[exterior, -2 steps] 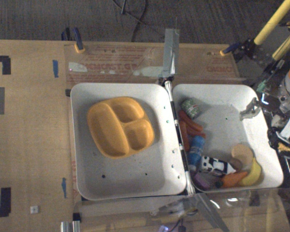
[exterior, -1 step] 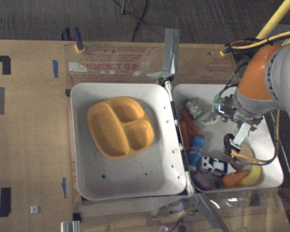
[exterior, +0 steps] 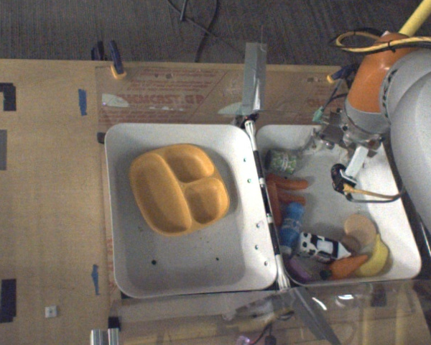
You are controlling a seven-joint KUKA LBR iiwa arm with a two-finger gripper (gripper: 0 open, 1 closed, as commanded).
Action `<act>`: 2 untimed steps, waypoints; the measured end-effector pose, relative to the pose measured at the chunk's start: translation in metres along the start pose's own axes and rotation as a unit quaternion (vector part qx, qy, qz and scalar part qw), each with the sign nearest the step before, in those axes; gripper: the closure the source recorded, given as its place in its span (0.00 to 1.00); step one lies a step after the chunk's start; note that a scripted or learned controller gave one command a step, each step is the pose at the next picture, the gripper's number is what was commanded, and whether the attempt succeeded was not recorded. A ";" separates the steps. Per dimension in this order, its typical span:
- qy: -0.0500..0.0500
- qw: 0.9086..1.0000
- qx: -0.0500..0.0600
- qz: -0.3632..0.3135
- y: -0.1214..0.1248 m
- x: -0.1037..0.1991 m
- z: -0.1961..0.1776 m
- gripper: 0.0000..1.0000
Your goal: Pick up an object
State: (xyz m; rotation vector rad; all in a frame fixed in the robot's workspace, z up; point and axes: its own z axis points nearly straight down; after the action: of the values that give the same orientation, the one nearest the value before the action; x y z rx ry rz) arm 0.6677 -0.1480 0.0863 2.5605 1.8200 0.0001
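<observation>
Orange carrot (exterior: 291, 184) looked light, stiff, slick | grip mid-body | my claw (exterior: 330, 136) hovered near it, opening: couldn't tell

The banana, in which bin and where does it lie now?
In the camera view, the banana lies in the right bin, at its lower right corner, next to a tan round piece and an orange carrot.
</observation>
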 end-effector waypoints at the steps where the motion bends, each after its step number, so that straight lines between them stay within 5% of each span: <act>1: 0.000 0.999 0.000 -0.033 -0.024 0.016 0.000 0.00; 2: -0.001 0.999 -0.001 -0.035 -0.023 0.018 -0.011 1.00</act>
State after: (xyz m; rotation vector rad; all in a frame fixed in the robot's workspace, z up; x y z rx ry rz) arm 0.6516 -0.1235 0.0976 2.4922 1.9074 0.0003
